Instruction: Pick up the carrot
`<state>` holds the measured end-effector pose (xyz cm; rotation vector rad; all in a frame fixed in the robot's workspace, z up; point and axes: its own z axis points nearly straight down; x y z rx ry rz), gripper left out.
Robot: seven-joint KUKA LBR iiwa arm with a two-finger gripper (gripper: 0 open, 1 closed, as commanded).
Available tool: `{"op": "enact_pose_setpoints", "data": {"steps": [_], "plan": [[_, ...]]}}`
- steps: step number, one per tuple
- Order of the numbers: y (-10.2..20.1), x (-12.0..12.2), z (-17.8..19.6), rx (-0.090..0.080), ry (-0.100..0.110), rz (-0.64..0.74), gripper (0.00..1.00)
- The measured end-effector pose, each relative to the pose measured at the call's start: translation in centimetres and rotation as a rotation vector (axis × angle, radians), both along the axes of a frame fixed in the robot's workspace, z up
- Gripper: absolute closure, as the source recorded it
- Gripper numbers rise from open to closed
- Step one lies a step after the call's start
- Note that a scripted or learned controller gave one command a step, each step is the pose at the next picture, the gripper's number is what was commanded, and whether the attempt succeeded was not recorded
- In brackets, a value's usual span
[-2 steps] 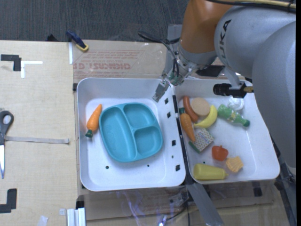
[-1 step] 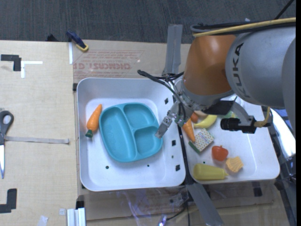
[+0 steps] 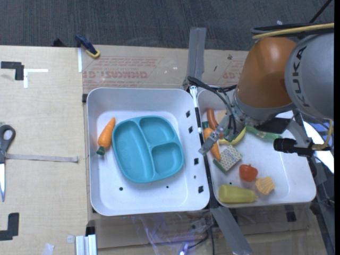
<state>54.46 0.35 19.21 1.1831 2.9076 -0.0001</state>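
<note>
An orange carrot (image 3: 106, 134) with a dark green stem end lies in the left bin (image 3: 101, 190), against the left edge of a teal divided plate (image 3: 147, 149). My gripper (image 3: 212, 142) is lowered into the right bin at its left wall, well to the right of the carrot with the plate between them. Small orange pieces (image 3: 215, 152) show right beside the gripper tip. The orange-banded wrist (image 3: 263, 78) hides much of the gripper from above.
The right bin (image 3: 297, 195) holds a red sausage (image 3: 211, 118), a banana (image 3: 237, 137), a checkered block (image 3: 229, 158), a tomato (image 3: 247, 171), an orange bread-like piece (image 3: 264, 185) and a yellow piece (image 3: 236, 194). Scissors (image 3: 4, 153) lie on the bench at far left.
</note>
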Motion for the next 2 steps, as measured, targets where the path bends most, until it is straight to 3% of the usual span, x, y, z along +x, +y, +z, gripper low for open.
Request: {"op": "enact_pose_setpoints", "data": {"steps": [2], "plan": [[0.01, 0.0, -0.01, 0.0, 0.0, 0.0, 0.0]]}}
